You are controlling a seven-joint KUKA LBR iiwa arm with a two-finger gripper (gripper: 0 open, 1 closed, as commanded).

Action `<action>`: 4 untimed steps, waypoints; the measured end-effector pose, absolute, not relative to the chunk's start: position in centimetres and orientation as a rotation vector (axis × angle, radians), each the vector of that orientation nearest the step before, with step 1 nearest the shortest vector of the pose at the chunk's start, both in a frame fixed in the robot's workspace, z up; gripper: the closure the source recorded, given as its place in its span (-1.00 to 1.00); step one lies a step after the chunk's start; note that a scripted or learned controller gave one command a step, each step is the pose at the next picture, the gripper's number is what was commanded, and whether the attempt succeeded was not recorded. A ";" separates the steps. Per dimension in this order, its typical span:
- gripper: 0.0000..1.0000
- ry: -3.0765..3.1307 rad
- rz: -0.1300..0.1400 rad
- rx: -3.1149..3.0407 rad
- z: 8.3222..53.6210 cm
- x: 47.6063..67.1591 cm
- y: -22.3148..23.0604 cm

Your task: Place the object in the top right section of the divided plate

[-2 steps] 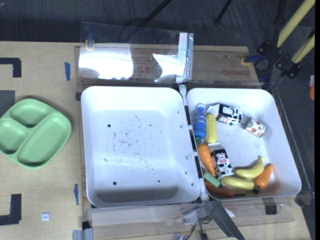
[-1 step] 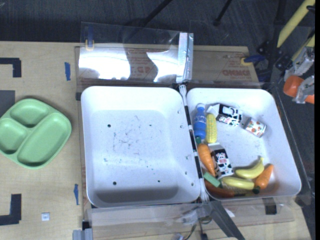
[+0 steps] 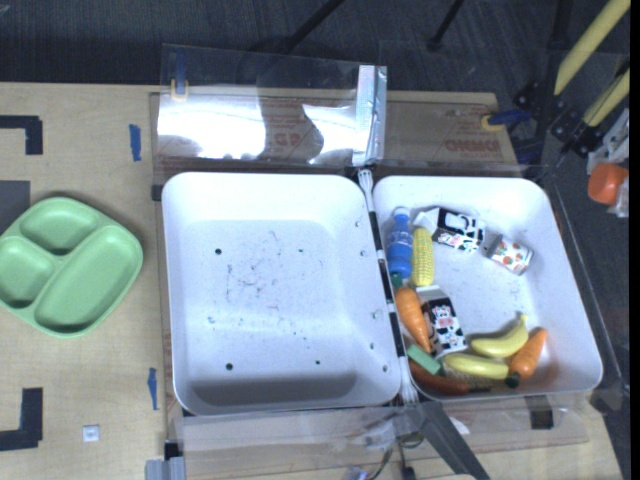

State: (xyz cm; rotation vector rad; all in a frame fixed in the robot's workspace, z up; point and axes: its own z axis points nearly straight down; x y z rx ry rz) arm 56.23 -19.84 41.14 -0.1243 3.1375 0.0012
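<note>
Green divided plate (image 3: 70,265) flat on the wooden bench (image 3: 80,118), close to its left edge and well apart from both bins. Three sections: two small ones toward the far and left sides, one long one toward the near right.

No telling which item counts as the task's object; all loose items (image 3: 450,308) inside the right bin (image 3: 560,268), crowded toward its left wall and near edge. Along that left wall, a blue bottle (image 3: 399,243) just beside a corn cob (image 3: 423,255). Below them an orange carrot (image 3: 411,318), touching a black-and-white cow-print carton (image 3: 443,326). At the near edge, two yellow bananas (image 3: 495,353) lying together, with a second orange piece (image 3: 530,353) leaning against them and something green (image 3: 422,361) at the carrot's tip. Toward the far side, another cow-print carton (image 3: 458,230), and near it a small white box with red marks (image 3: 509,256), on its own.

Left bin (image 3: 180,198) touching the right bin along the middle seam. Clear plastic sheet (image 3: 260,118) upright behind the left bin.

Arm (image 3: 605,183) at the right edge, outside the right bin's far right corner, orange band visible. Grip state: cannot tell.
</note>
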 end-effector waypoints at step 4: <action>1.00 2.624 -0.002 -1.714 43.4 60.3 -22.3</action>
